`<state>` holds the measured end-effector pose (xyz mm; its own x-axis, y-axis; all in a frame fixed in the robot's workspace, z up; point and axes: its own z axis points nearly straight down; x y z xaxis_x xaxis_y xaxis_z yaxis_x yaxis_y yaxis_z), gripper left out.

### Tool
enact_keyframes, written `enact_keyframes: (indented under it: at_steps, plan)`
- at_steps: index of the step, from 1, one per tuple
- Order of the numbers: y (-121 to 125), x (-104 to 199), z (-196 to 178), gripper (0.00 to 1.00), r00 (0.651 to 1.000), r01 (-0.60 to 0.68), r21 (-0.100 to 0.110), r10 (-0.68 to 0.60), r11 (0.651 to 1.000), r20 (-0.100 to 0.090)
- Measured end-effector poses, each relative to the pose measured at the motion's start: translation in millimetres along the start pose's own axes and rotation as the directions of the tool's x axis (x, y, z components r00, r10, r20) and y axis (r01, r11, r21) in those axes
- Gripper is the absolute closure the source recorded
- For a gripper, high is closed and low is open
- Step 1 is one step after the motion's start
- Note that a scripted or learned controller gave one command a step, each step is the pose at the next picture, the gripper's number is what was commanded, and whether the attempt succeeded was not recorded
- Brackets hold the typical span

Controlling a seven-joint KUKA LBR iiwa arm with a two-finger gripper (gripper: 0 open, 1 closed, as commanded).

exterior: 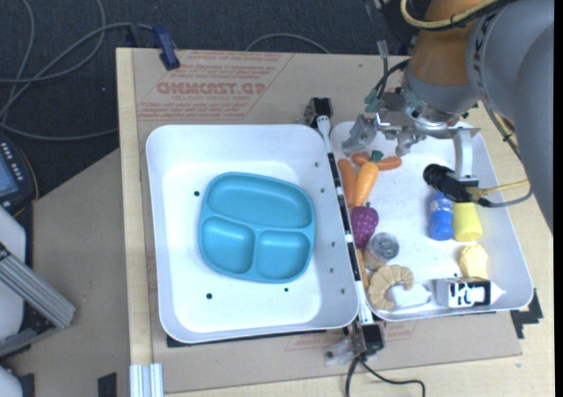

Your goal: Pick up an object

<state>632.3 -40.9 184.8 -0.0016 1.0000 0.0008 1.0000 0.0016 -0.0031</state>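
Just above the carrots (356, 182), the robot's tool (384, 133) hangs over the far end of the right-hand bin (506, 246). Whether it is apart or together cannot be told from this angle. The grey arm (519, 25), with its orange band (453, 34), reaches in from beyond the carrots on the view's right.

The two carrots lie side by side against the bin's inner wall, narrow ends toward the camera. A smaller orange piece (387, 160) lies just beside their thick ends, under the tool. On the near side of the carrots, a purple fruit (363, 222) touches their tips. A round grey tin (383, 248) and a croissant (390, 281) follow in a line.

Right of the carrots, well apart from them, a blue bottle (440, 217) stands against a yellow block (468, 222). Across the wall on the carrots' other side, the left-hand bin (176, 166) holds a blue divided plate (255, 225). Both bins rest on the brown counter (220, 78).
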Motion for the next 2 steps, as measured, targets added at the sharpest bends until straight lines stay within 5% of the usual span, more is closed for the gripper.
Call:
enact_keyframes:
  at_steps: [1,2]
  plan:
    - [-2.1,-54.9,99.3,0.00,1.000,-0.007,0.004,0.007,1.000,0.002]
    - [32.5,-53.0,100.9,0.00,1.000,-0.003,0.013,0.003,1.000,0.000]
